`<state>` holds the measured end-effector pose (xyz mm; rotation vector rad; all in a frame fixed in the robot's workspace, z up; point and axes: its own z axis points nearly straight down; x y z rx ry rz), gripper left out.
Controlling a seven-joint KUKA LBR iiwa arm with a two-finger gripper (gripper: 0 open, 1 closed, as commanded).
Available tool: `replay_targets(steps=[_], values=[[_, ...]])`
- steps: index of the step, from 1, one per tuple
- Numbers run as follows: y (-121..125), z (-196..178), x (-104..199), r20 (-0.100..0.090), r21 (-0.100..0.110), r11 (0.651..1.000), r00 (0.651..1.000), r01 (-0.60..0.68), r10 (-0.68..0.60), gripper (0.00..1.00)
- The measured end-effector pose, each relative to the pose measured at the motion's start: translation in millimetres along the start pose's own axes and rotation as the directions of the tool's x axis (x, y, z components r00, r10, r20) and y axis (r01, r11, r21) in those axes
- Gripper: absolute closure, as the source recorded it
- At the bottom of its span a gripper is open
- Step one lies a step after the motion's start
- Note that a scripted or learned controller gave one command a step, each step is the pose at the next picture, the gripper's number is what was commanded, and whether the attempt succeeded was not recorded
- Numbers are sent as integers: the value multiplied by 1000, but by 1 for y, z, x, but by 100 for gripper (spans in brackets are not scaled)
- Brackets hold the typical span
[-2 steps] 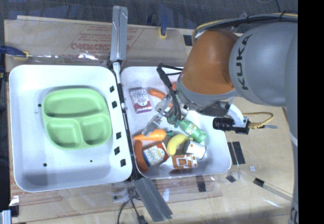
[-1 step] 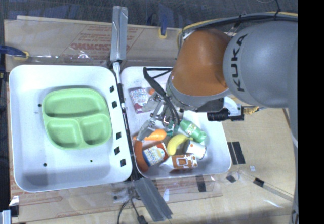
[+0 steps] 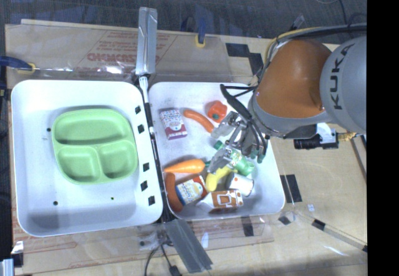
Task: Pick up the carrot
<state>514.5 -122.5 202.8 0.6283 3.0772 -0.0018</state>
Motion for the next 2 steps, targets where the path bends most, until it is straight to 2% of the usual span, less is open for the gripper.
replay_targets(steps=[1,2], values=[[64,11,32,-1,-1,981,981,195,-195,0],[92,11,-12,1,-1,954,954,299,-299,0]])
